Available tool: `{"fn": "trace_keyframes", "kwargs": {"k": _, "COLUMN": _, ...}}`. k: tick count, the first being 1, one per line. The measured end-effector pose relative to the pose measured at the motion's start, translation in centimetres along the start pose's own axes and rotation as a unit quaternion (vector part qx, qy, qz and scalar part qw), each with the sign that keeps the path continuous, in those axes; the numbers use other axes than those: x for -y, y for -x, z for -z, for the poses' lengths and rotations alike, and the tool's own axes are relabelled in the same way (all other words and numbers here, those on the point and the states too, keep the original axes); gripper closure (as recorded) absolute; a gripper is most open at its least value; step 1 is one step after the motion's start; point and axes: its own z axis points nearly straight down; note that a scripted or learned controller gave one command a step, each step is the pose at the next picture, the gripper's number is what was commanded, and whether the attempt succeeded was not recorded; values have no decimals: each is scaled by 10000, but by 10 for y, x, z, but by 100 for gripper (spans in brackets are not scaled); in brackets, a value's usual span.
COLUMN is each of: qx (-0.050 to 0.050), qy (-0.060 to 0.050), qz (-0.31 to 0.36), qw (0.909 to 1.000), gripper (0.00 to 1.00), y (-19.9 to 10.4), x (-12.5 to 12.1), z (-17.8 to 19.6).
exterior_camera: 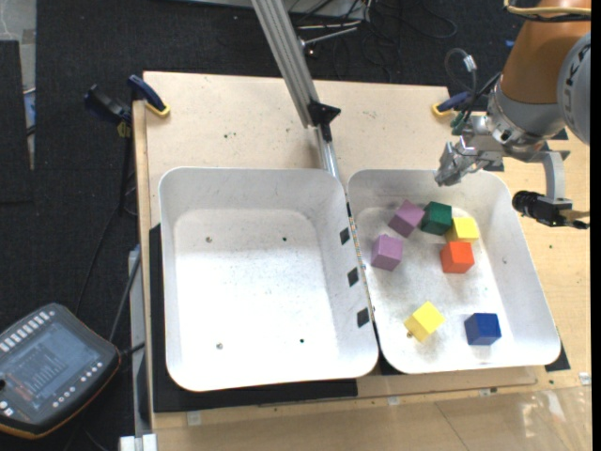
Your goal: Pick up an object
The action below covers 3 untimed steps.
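gripper (454,170) above right bin's (526,252) rear rim

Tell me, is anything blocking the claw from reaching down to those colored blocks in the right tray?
Nothing visible is. The gripper hangs over the far rim of the right bin, with open space between it and the nearest blocks, the green block and the purple block. Those blocks are packed closely with a yellow block.
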Motion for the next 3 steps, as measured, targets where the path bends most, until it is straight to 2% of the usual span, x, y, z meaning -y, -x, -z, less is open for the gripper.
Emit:
{"fn": "trace_keyframes", "kwargs": {"k": 1, "qx": -5, "qy": -12, "qz": 12, "qw": 10000, "gripper": 100, "y": 0, "x": -1, "z": 23}}
{"fn": "trace_keyframes", "kwargs": {"k": 2, "qx": -20, "qy": -46, "qz": 35, "qw": 10000, "gripper": 100, "y": -49, "x": 9, "z": 16}}
{"fn": "trace_keyframes", "kwargs": {"k": 3, "qx": -21, "qy": -37, "qz": 41, "qw": 10000, "gripper": 100, "y": -100, "x": 12, "z": 26}}
